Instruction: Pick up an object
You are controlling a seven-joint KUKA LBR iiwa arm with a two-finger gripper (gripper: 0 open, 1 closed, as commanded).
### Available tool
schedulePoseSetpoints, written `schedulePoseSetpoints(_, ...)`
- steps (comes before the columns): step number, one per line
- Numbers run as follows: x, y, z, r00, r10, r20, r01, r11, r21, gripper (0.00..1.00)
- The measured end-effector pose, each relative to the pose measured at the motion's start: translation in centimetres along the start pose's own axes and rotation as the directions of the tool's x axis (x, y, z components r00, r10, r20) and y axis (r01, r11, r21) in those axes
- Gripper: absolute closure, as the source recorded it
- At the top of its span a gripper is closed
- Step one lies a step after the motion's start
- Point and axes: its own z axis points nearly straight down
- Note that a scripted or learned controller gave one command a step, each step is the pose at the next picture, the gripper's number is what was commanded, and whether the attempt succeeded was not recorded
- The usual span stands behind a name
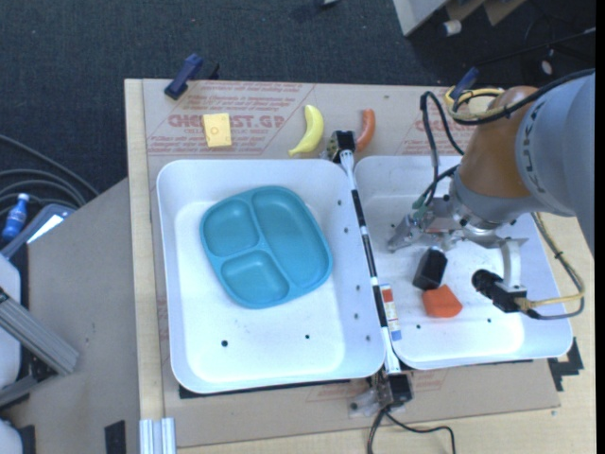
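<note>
Cables trail off the near edge of the bench (284, 422), below the seam where the two white bins meet. Just beyond, in the right bin (473, 346), an orange block (441, 302) lies loose on the floor, probably the easiest candidate for the pick since nothing crowds it. Beside it, slightly farther in, hangs the gripper (430, 269), a dark fitting pointing down toward the bin floor; whether its fingers are spread or closed cannot be told from this angle, and nothing is visibly between them. It sits close to the block but apart from it, so a grasp looks not yet made. The grey arm (558, 149) with its orange band (492, 164) leans in from the right over the bin's far half, posed for a downward reach.

In the left bin (189, 348) a blue divided plate (266, 245) rests near the middle, well apart from the gripper. Farther back, outside the bins on the cardboard, stand a toy banana (308, 130), an orange-red carrot-like piece (365, 130) and a small yellow block (217, 130), all out of the arm's present working area.
</note>
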Motion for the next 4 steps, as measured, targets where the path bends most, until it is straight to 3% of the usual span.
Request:
schedulePoseSetpoints(1,-0.5,7.7,-0.1,1.0,-0.001,0.001,0.001,1.0,-0.004,0.0)
schedulePoseSetpoints(2,0.8,5.0,0.0,1.0,0.0,0.0,0.0,1.0,0.0,0.0)
schedulePoseSetpoints(3,-2.1,-1.7,0.0,1.0,0.001,0.0,-0.001,1.0,0.0,0.0)
schedulePoseSetpoints(4,-2.1,-1.6,-1.0,1.0,0.002,0.0,-0.002,1.0,-0.002,1.0)
